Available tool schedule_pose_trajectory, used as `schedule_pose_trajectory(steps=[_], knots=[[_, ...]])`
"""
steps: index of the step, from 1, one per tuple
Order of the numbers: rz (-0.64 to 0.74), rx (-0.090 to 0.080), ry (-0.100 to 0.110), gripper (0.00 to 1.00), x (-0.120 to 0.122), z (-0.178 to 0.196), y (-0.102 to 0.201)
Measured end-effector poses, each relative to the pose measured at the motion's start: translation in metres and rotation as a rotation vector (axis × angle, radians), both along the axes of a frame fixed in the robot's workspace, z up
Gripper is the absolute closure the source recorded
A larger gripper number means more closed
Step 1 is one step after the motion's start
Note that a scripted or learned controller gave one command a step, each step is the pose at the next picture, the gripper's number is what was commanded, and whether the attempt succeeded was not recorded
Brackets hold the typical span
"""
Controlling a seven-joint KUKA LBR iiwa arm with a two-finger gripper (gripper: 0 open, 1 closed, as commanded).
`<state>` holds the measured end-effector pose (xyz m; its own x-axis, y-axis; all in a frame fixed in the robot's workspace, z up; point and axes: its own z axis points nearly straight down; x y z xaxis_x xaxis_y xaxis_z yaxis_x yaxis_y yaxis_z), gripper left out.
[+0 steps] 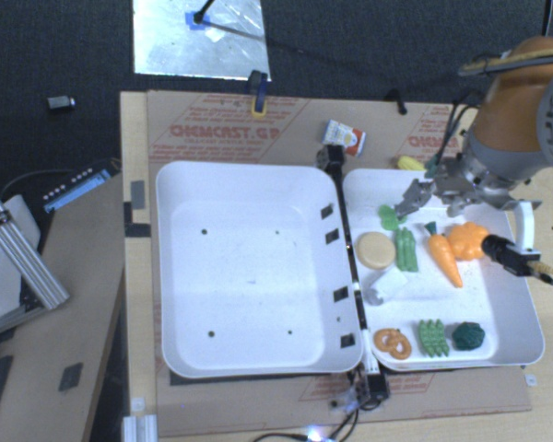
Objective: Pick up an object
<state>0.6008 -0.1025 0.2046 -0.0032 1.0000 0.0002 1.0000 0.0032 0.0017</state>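
**Gripper over right bin, nothing held**

Fingers (413, 197) of the grey two-finger gripper (422, 194) stand spread apart, with nothing between them. The gripper sits at the upper right of the frame, over the upper part of the right shallow white bin (525, 325), on the grey arm with the orange band (521, 99).

Contents of the right bin, all lying on the floor of the bin:
- small green leafy piece (389, 217), just below and left of the fingertips, apart from them;
- round beige disc (376, 250), near the bin's left wall;
- green pod-shaped piece (405, 249), just beside the disc on its right;
- orange carrot-shaped toy (444, 259), centre of the bin, tilted;
- orange rounded lump (467, 241), touching the carrot's upper right;
- brown pretzel-shaped toy (393, 343), lower left corner;
- ribbed green block (432, 337), beside the pretzel;
- dark green knobbly ball (468, 336), right of the block.

A yellow elongated object (409, 164) lies on the board above the bin. The left shallow white bin (180, 187) occupies the centre of the frame.
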Motion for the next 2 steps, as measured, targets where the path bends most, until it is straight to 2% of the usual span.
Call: schedule_pose_trajectory(steps=[1, 2], knots=[[-0.007, 0.000, 0.005, 0.00, -0.038, -0.059, -0.050], [-0.007, 0.003, 0.009, 0.00, -0.113, -0.124, -0.051]])
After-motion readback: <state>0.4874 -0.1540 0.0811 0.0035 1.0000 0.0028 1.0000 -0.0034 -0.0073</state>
